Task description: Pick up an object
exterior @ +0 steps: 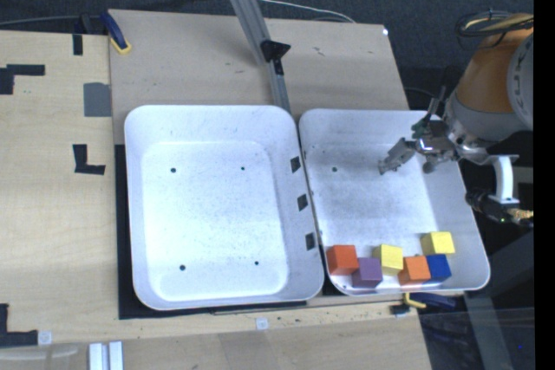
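pincer (pixel 397 159): over the right bin (pixel 364 204), honestly can't tell its state
blocks (pixel 390 260): clustered in a rough row along the bin's near edge

Even, diffuse overhead lighting, white bins (pixel 217 121) bright with mild washout, soft faint shadows along the bin rims, low resolution, slight overall softness, small blocks (pixel 390 260) coarse-edged, dark floor surround underexposed, no marked edge distortion
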Available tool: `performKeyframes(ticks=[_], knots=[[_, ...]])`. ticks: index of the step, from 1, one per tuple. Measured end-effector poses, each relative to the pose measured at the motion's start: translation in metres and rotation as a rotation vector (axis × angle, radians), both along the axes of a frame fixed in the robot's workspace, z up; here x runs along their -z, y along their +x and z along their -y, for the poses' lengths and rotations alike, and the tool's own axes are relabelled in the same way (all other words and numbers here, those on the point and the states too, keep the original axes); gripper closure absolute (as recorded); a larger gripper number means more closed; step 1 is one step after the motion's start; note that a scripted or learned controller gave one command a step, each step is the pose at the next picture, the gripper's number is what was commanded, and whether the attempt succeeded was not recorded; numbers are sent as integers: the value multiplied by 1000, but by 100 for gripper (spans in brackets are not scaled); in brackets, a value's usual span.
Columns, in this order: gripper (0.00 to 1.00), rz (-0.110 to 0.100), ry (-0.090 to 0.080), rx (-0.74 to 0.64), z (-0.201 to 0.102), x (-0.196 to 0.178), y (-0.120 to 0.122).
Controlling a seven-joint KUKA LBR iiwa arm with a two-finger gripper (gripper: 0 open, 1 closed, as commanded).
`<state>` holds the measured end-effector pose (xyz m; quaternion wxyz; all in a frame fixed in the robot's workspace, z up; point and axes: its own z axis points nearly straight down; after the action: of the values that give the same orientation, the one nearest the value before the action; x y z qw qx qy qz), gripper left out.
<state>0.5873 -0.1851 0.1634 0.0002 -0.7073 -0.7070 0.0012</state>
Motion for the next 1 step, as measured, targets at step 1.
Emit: performKeyframes(ticks=[1], knots=[[0,-3,3,-6,-38,76,49]])
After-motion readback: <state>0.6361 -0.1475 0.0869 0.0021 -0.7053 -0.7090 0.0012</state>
